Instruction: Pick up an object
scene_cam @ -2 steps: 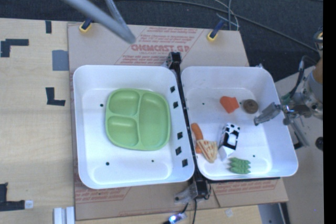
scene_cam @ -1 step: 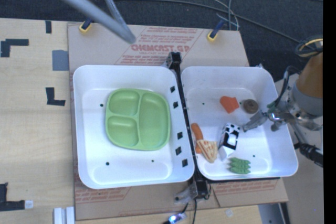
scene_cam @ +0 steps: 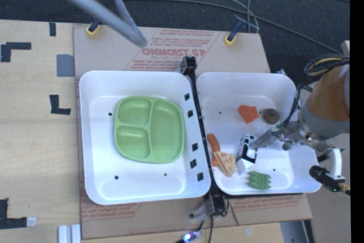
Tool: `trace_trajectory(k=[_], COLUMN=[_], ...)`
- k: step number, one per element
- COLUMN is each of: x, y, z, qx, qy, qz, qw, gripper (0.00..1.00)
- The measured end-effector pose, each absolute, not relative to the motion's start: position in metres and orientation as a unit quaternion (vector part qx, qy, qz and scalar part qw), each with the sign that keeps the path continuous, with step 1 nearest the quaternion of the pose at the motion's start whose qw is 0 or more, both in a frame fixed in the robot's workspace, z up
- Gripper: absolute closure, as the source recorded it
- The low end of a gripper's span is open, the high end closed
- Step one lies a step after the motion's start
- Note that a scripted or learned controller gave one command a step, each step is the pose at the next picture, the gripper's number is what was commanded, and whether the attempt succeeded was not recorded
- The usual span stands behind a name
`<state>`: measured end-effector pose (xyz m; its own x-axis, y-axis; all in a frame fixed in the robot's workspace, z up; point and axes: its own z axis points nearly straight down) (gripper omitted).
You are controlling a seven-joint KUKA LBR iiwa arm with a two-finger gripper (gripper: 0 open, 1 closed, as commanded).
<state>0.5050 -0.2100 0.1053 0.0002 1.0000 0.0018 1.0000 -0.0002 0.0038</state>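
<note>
Two shallow white bins sit side by side on a sheet of brown cardboard.

Left white bin: one pale green plastic plate with three compartments, lying flat at the bin's centre, well apart from all else.

Right white bin, left to right:
- one orange carrot-shaped toy against the left wall;
- one tan waffle-textured wedge touching the carrot's lower end, near the bottom-left corner;
- one orange-red block towards the top edge;
- one green bumpy toy by the bottom edge;
- one small brown round piece just beside the block.

Two-finger gripper: low over the bin's middle, between the wedge and the green toy, on the grey arm with orange band reaching in over the right wall. Whether the fingers are spread or closed cannot be told; nothing is seen between them.

Risk, as judged: candidate objects lie beside the gripper, none plainly under it. A closure here may catch nothing, or clip the wedge's edge and push it against the carrot and the wall, leaving both harder to seize.
</note>
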Motion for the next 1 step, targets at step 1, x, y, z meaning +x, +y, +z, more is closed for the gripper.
trace_trajectory(k=[1], x=[0.5083], y=[-0.2110], z=[0.1048], qx=[0.706], qy=[0.708], qz=[0.0035], qw=[0.002], gripper=[0.00])
